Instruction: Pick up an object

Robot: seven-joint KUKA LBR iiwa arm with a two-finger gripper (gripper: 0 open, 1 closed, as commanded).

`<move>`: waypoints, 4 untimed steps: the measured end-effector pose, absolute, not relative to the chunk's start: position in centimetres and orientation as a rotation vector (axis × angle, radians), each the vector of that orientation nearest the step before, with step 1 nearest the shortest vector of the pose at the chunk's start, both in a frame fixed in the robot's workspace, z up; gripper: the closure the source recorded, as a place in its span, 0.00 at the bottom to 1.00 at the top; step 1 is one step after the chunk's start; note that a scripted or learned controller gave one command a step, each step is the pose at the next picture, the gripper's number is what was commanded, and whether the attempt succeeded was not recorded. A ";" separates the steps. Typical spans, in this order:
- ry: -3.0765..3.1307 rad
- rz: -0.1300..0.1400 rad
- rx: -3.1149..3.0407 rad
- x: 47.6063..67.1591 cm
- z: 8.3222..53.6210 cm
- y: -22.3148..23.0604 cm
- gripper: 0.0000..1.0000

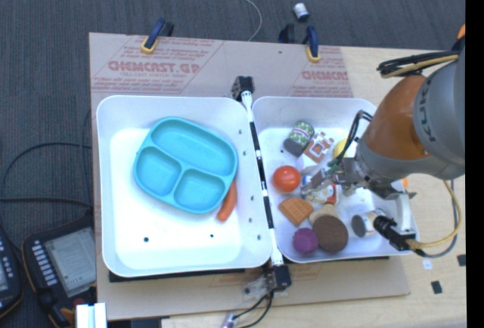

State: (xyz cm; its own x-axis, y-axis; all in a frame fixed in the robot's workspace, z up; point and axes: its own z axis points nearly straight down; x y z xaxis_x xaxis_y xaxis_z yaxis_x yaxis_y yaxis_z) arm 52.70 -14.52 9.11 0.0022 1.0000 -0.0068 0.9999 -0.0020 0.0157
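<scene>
My gripper (318, 183) reaches down into the right bin (266, 168) from the right, among a crowd of small objects. Just left of it lies an orange-red ball (286, 177), and below it a waffle-like brown square (295, 209). A purple ball (305, 241) and a brown round disc (330, 233) sit nearer the front edge. Behind the gripper are a green-labelled can (299, 137) and a small red-and-white box (321, 146). The fingertips are buried in the clutter, and nothing can be made out between them.
The left bin (113, 190) holds a blue three-compartment plate (186, 165) with an orange carrot (227, 202) leaning at its right side. A ridge (257, 160) divides the two bins. The arm's orange band (397, 122) covers the right bin's far right corner.
</scene>
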 end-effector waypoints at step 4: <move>2.205 0.026 2.210 49.3 10.4 -10.2 1.00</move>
State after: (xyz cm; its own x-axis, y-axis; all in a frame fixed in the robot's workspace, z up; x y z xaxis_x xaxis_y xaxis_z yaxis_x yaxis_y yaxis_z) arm 49.30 -10.19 10.41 0.0023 1.0000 -0.0020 0.9997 -0.0022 0.0260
